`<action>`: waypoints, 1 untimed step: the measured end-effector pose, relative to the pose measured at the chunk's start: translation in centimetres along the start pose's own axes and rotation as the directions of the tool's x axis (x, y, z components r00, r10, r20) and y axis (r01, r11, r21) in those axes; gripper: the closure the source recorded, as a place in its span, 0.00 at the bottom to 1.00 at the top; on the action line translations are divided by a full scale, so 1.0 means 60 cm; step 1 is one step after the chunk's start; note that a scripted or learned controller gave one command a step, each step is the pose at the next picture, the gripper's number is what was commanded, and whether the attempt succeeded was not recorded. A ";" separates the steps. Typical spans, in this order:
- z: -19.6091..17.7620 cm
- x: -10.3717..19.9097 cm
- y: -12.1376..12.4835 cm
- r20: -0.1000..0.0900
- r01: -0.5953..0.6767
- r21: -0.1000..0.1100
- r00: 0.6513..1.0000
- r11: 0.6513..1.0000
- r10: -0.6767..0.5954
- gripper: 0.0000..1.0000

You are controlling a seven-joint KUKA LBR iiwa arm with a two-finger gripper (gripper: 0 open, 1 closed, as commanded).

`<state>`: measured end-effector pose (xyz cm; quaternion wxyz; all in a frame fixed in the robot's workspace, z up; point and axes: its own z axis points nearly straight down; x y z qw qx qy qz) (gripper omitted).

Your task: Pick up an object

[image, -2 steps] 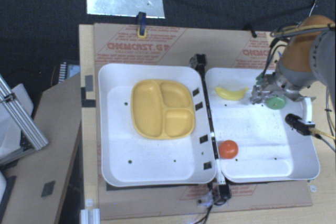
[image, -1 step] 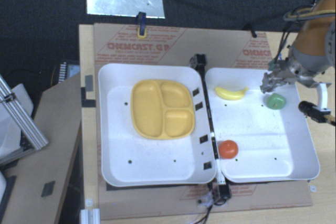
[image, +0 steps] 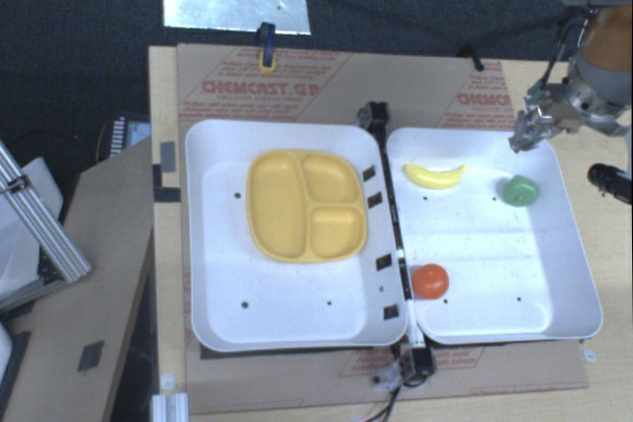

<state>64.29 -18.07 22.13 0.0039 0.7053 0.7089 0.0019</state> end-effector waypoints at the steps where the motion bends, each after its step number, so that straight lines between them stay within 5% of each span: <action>1: -0.058 0.000 0.003 -0.001 0.001 0.002 1.000 1.000 -0.001 1.00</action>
